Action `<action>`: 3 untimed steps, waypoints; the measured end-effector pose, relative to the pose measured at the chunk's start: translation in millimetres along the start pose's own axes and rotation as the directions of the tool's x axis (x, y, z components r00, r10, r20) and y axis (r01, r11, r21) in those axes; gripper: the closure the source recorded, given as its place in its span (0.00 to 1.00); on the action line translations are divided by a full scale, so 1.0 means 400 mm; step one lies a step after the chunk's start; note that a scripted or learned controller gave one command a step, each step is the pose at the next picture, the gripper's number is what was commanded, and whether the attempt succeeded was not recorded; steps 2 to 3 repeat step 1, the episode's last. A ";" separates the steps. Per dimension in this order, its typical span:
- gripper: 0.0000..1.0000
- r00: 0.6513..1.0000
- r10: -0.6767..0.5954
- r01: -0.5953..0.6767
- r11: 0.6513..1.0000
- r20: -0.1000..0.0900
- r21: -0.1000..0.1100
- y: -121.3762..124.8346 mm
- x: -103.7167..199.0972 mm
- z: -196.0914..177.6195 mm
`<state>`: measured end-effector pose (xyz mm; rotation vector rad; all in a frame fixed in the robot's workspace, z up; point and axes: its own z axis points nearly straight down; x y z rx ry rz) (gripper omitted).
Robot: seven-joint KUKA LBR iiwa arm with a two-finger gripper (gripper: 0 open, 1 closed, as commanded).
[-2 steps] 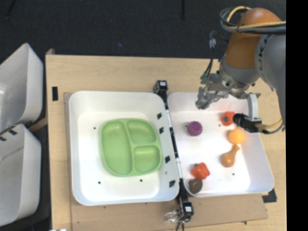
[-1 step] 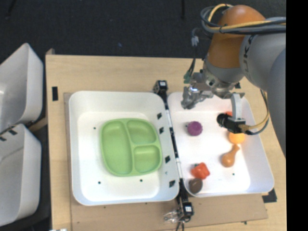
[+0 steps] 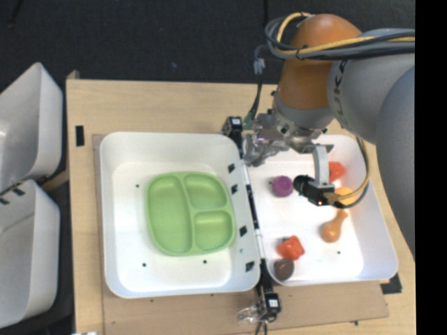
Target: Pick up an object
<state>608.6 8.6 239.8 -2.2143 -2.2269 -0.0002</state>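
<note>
Lying near the hand (image 3: 260,149): purple lump (image 3: 281,185)

A pale wooden table (image 3: 160,107) stands on a dark, speckled floor (image 3: 140,26). Two white moulded shapes (image 3: 28,124) sit just beside its left edge, evenly lit.

Grey arm (image 3: 380,93) — orange band (image 3: 318,54), yellow and grey cables (image 3: 363,39).
</note>
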 end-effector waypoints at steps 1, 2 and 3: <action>1.00 1.000 0.000 0.000 1.000 0.000 0.001 -0.034 0.127 -0.026; 1.00 1.000 0.000 0.000 1.000 0.000 0.001 -0.034 0.127 -0.026; 1.00 1.000 0.000 0.000 1.000 0.000 0.001 -0.034 0.127 -0.026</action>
